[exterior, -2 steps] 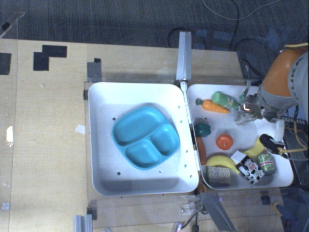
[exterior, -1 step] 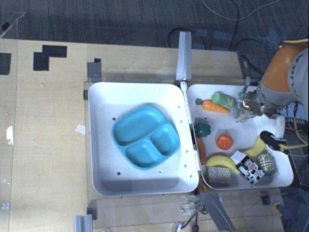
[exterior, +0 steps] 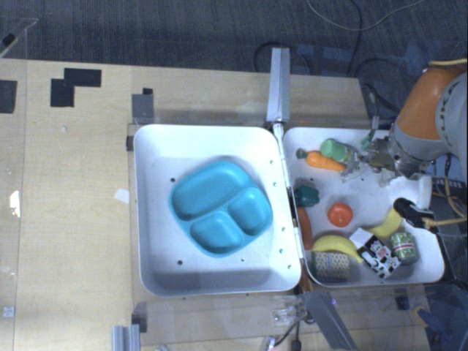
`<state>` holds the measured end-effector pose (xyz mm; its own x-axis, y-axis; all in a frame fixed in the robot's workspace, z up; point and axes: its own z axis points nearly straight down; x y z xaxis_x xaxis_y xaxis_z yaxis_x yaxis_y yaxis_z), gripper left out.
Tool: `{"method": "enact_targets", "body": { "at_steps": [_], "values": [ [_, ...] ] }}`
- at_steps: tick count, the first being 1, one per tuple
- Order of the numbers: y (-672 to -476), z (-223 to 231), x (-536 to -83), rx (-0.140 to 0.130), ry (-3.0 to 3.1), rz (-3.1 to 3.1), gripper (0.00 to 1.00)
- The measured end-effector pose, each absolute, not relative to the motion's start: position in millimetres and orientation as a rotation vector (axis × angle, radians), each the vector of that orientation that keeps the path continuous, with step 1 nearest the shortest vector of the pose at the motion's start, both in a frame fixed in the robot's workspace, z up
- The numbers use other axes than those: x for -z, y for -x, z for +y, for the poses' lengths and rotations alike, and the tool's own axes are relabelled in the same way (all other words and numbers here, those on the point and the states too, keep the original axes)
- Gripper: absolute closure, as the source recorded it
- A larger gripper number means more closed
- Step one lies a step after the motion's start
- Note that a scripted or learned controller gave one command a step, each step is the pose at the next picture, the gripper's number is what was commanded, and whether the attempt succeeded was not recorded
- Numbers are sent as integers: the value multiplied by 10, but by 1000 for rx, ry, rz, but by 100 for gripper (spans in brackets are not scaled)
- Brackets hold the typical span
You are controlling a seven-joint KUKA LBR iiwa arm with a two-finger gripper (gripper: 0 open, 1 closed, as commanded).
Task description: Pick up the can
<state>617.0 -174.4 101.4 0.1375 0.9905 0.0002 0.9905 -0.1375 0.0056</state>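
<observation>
A single fixed camera looks down on the bench [exterior: 66, 218] from above at a slight slant, far enough back to take in both white bins: the left bin [exterior: 153, 262] near centre, the right bin [exterior: 431, 269] toward the right edge.

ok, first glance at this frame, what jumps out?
The blue divided tray sits alone in the left bin. The right bin is crowded: carrot, tomato, banana, and the can near its front right corner. The claw hovers at that bin's back.
</observation>
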Motion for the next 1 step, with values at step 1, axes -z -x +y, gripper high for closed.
{"method": "enact_targets", "body": {
  "at_steps": [1],
  "values": [
    [-6410,-1396,-1731,-8,-2212,2221,0]
  ]
}}
